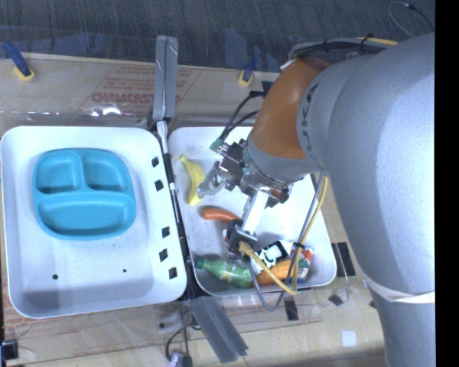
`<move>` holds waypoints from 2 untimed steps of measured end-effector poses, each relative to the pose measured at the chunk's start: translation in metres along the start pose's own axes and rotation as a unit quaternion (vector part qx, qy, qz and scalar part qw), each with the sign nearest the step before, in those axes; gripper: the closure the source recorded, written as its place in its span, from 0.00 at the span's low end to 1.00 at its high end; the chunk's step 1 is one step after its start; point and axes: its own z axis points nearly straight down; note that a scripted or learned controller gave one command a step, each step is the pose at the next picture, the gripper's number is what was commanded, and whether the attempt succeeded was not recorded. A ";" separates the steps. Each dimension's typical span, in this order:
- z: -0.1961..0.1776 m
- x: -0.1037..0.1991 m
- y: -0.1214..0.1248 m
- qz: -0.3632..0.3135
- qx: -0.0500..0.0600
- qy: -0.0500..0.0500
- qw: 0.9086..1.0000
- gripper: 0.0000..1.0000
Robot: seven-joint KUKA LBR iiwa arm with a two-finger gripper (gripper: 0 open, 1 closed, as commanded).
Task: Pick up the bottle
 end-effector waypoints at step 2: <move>0.008 0.011 -0.056 -0.051 0.000 0.000 0.999 0.00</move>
